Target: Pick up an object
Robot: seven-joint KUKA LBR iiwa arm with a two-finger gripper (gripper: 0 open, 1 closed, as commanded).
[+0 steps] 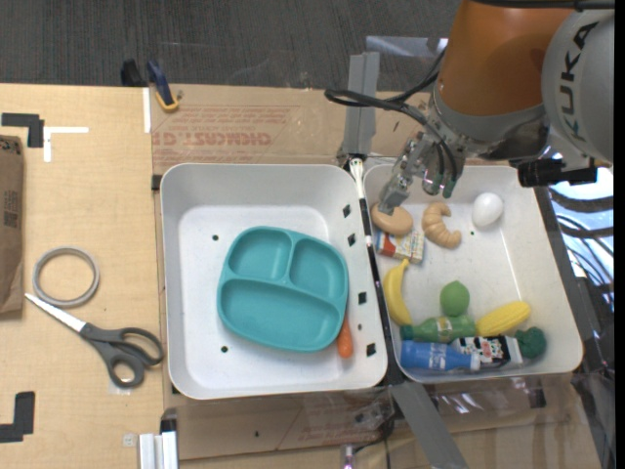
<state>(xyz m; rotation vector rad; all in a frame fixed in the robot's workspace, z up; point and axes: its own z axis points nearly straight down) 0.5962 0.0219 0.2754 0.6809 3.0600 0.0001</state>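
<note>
My gripper [418,190] hangs over the back left of the right bin [522,262], open, with nothing between its fingers. One grey finger [391,199] ends just above a tan bread ring [394,221]. A croissant [442,227] lies just right of it, and a white egg [486,208] sits further right. A small printed packet [406,248] lies below the bread ring. Toward the front lie a banana [395,294], a green ball [454,296], a yellow corn cob [503,317] and a blue bottle [437,358].
The left bin [186,262] holds a teal divided plate [283,289] and a small orange carrot [344,340] by its right wall. Scissors [103,340] and a tape roll [65,275] lie on the bench at the left. The arm's orange band [498,37] looms over the right bin's back.
</note>
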